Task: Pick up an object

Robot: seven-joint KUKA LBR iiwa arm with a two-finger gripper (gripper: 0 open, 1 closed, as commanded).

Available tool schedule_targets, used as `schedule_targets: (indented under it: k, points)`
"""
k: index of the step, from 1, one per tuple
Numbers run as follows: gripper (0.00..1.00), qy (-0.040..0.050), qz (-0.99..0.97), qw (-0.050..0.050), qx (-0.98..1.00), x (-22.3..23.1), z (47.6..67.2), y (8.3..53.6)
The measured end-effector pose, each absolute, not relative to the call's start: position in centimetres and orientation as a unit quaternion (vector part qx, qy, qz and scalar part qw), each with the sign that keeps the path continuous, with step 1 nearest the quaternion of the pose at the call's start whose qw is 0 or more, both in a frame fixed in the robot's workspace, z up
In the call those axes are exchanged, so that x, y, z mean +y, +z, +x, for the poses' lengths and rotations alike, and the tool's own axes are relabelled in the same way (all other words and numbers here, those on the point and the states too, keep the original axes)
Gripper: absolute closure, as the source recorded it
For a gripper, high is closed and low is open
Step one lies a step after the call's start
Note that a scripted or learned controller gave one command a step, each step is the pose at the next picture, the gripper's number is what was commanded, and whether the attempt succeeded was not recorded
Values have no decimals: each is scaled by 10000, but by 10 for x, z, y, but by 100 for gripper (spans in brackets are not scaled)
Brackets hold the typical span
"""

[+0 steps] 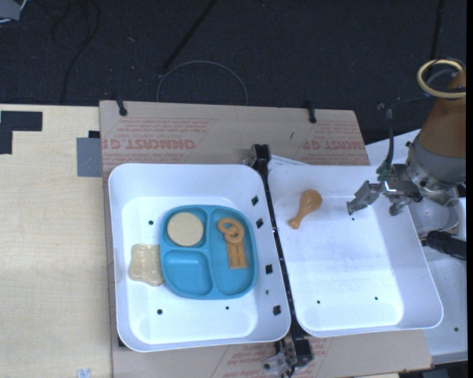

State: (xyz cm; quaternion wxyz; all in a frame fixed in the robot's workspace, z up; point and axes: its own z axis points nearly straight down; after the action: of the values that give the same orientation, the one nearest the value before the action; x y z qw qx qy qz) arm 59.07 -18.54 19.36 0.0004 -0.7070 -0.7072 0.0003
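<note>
A tan toy drumstick lies in the right bin, near its back left. My gripper hangs over the right bin's back right part, to the right of the drumstick and apart from it; nothing is between its fingers. In the left bin sits a blue divided tray holding a round beige cookie and an orange pretzel-like piece. A pale yellow flat piece lies just left of the tray.
The grey arm with its orange band comes in from the right edge over the bin's right rim. A black divider runs between the two bins. Cardboard lies under the bins, wooden bench to the left.
</note>
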Motion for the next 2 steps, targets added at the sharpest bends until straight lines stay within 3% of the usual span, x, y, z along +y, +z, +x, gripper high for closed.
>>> schedule_targets:
  k: [2]
  points:
    - [0,17,-7073,33,-7069,-180,578,86]
